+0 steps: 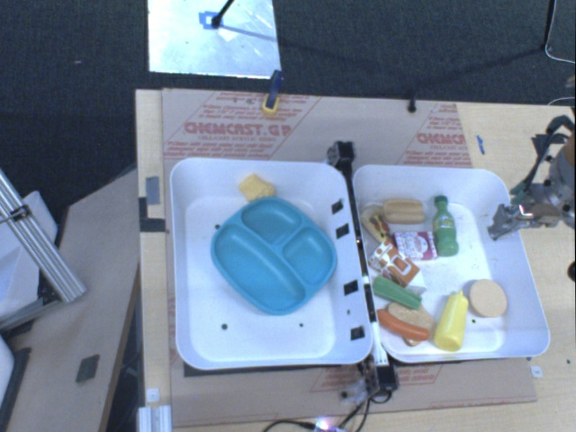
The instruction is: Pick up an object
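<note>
The right bin (504, 196) holds several toy foods: a hot dog bun (403, 211), a green bottle (443, 226), a red-and-white packet (414, 244), a yellow mustard bottle (452, 320), a round tan bun (488, 299), a green pepper (397, 292) and a sausage in a bun (402, 323). My gripper (509, 218) hangs at the right bin's far right rim, above and to the right of the green bottle, with nothing seen between its fingers.
The left bin (193, 241) bears a blue divided plate (273, 255) and a small yellow piece (256, 187) at its far side. A black divider (355, 259) runs between the bins. Cardboard (360, 124) lies under both.
</note>
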Motion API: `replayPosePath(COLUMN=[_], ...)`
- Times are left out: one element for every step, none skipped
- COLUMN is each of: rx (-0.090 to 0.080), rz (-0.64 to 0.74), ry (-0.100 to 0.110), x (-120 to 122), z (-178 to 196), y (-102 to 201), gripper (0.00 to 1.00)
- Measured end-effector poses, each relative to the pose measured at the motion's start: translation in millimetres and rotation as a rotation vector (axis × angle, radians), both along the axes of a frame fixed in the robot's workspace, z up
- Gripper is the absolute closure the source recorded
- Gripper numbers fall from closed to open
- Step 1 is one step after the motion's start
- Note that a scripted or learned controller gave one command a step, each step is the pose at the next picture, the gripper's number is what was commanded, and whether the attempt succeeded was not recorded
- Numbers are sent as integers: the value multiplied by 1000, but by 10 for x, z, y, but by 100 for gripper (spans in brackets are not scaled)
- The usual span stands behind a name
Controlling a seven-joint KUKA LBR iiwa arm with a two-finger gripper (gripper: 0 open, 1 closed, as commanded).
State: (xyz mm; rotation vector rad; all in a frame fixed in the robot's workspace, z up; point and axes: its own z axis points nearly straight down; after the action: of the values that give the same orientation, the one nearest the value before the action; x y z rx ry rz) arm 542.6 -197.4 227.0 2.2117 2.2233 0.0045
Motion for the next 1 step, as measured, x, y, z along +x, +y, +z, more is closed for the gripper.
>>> replayPosePath(rx=[2], rz=[4], ry=[2], x=[227], z=[-31], y=[443], gripper=[100])
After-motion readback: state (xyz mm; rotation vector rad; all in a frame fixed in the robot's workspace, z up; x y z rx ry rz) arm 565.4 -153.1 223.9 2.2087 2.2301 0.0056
